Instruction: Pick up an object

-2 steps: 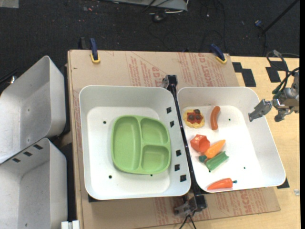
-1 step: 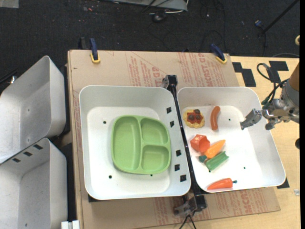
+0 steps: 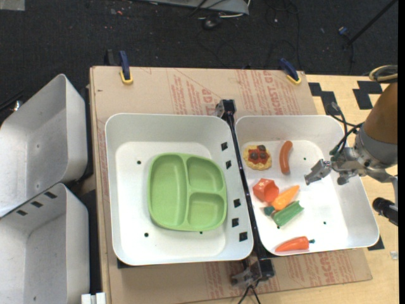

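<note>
Two shallow white bins are set side by side on a brown cardboard-covered bench (image 3: 190,87), held at the far edge by clamps; dark floor with cables lies beyond, and further white tubs (image 3: 38,170) are seen at the left. The left bin (image 3: 120,138) holds a green divided plate (image 3: 188,192). The right bin (image 3: 361,220) holds the toy foods: a small pizza piece (image 3: 258,157), a red sausage (image 3: 286,156), a red pepper chunk (image 3: 265,189), an orange carrot piece (image 3: 286,197) touching a green vegetable (image 3: 287,214), and an orange-red chili (image 3: 293,244) near the front wall. The arm is cut off by the right edge. The gripper (image 3: 323,171) is held over the right bin's right half, apart from every toy; its fingers are small and blurred, so whether they are spread cannot be told, though nothing appears to be held between them
</note>
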Controlling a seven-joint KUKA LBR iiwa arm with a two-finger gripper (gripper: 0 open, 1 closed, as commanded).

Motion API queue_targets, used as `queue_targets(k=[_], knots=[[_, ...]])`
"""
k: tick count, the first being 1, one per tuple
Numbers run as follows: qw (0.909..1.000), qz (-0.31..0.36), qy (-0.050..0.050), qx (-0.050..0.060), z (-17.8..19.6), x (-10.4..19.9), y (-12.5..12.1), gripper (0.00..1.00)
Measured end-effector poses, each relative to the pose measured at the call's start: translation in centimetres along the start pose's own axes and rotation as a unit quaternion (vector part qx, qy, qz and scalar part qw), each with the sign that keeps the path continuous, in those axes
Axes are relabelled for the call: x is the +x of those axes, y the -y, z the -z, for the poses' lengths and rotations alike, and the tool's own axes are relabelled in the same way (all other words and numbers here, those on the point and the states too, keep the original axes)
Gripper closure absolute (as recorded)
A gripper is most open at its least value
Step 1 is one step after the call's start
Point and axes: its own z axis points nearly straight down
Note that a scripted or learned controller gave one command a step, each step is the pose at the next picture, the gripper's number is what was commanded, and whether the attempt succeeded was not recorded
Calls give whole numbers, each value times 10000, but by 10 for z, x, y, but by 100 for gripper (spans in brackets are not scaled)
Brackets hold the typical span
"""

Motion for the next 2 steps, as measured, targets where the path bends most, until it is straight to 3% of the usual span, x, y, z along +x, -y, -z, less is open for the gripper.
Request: queue_targets(k=[1,2], knots=[[10000,0,1,0,-54,1,1,0],[10000,0,13,-28,-40,0,-1,100]])
